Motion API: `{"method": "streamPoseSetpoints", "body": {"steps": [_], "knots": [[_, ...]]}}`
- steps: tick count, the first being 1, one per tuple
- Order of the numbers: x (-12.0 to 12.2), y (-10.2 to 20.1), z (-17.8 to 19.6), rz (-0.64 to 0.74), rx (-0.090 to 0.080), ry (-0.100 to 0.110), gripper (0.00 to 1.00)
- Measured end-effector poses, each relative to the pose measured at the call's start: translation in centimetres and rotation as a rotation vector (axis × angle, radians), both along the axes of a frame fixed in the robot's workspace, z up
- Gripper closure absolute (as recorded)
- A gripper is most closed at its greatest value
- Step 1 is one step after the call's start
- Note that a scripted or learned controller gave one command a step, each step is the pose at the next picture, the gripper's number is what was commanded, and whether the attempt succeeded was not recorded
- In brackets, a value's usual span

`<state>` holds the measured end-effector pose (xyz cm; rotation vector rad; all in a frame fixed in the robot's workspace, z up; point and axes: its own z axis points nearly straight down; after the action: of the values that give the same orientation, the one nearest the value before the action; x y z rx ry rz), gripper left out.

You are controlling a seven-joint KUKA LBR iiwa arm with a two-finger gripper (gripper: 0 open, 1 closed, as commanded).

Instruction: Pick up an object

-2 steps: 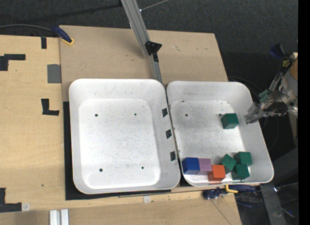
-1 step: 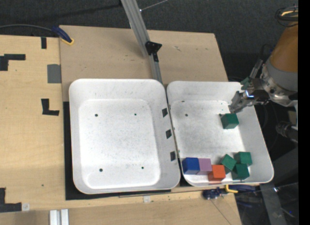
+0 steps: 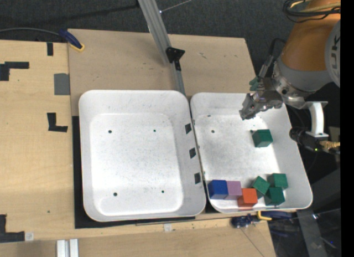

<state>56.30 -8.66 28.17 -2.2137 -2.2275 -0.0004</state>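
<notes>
1. a lone green block (image 3: 262,138) sits in the right bin (image 3: 221,139), apart from the others.
2. the gripper (image 3: 249,111) hangs just up and left of it, not touching; finger state i can't tell.
3. blue block (image 3: 218,189), purple block (image 3: 234,188), orange block (image 3: 249,196) and three more green blocks (image 3: 272,188) cluster along the near edge.

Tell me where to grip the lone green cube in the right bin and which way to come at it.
Grip the lone green cube across two opposite side faces, coming straight down from above. It sits apart from the other blocks, so its sides look free, probably. The pincer hangs just up-left of it.
</notes>
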Motion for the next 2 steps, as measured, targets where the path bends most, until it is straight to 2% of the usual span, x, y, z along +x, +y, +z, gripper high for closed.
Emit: {"method": "streamPoseSetpoints", "body": {"steps": [1,2], "knots": [[2.9,4.7,-0.2,0.0,0.0,0.0,1.0],[5.2,8.6,-2.7,-0.001,-0.001,0.002,1.0]]}}
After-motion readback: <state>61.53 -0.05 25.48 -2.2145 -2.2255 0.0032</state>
